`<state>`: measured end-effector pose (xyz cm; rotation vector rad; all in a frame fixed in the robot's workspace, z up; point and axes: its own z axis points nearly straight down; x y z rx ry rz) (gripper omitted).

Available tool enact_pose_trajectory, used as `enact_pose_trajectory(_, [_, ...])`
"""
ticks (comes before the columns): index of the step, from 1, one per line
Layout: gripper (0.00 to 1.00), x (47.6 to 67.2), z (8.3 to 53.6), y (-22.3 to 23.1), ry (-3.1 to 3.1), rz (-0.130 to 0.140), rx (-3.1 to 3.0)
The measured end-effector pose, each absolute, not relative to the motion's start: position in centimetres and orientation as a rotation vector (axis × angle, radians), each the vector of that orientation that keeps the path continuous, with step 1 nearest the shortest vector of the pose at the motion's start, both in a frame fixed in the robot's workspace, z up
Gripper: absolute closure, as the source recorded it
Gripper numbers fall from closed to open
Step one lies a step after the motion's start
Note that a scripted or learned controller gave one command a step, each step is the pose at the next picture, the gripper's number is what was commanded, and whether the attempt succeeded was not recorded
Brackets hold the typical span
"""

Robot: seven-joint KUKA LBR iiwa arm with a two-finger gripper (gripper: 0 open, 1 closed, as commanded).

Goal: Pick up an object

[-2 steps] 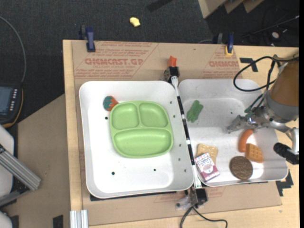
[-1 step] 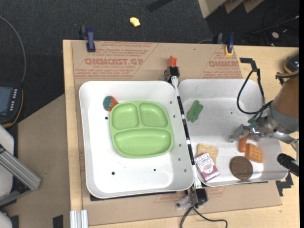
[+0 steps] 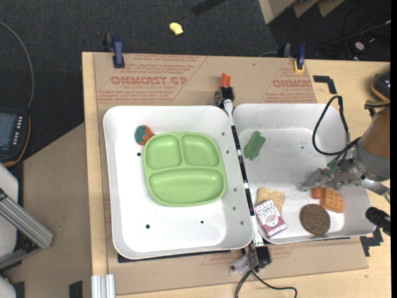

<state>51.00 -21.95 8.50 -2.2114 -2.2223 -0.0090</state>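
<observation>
The table (image 3: 186, 70) bears two white bins. The left bin (image 3: 124, 185) holds a green divided plate (image 3: 183, 168). In the right bin (image 3: 285, 120), the hand (image 3: 322, 180) sits just beside an orange waffle (image 3: 329, 198); whether it is clenched, I cannot tell.

Red print on the bench board

The brown board (image 3: 186, 73) under the bins reads "CHEMCAST GP" in red at upper left, and the same word, cut short as "CHEMCAS", shows at upper right. The small pink carton (image 3: 270, 218) bears print too small to read.
</observation>
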Motion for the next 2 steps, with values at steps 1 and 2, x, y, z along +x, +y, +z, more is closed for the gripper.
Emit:
enact_pose_trajectory(1, [0.00,49.8,8.5,-22.0,-2.223,-0.008,-2.211])
enact_pose_trajectory(2, [0.00,59.0,8.4,-21.7,-2.227,-0.011,-2.209])
